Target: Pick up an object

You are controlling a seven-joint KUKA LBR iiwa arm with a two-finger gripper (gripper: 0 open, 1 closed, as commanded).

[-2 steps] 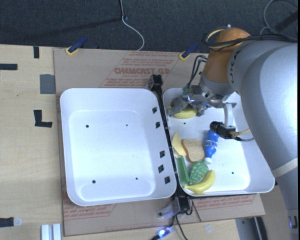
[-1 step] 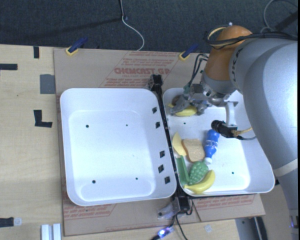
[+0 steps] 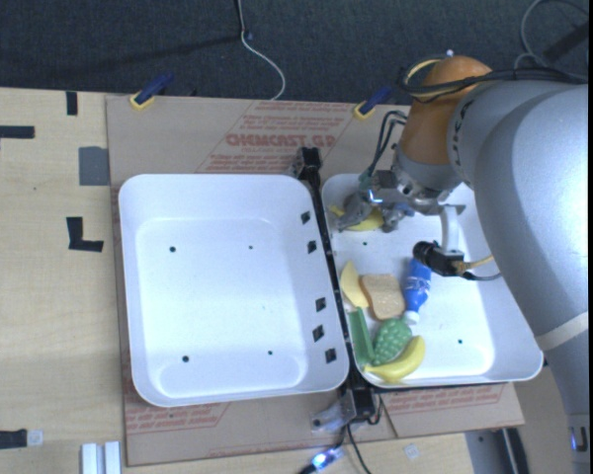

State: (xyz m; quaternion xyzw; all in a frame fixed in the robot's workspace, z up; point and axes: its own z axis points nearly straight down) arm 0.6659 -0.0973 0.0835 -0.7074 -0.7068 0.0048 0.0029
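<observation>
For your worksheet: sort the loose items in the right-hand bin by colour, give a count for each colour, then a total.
Yellow: 3 (banana, pale yellow piece, yellow item under the gripper)
Green: 2 (bumpy green piece, green stick)
Tan: 1 (bread slice)
Blue: 1 (blue tube)
Total: 7

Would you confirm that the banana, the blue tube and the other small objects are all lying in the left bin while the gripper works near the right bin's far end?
Not quite: the camera view shows the banana, blue tube and other objects in the right bin, not the left. The gripper is indeed at that bin's far end.
</observation>
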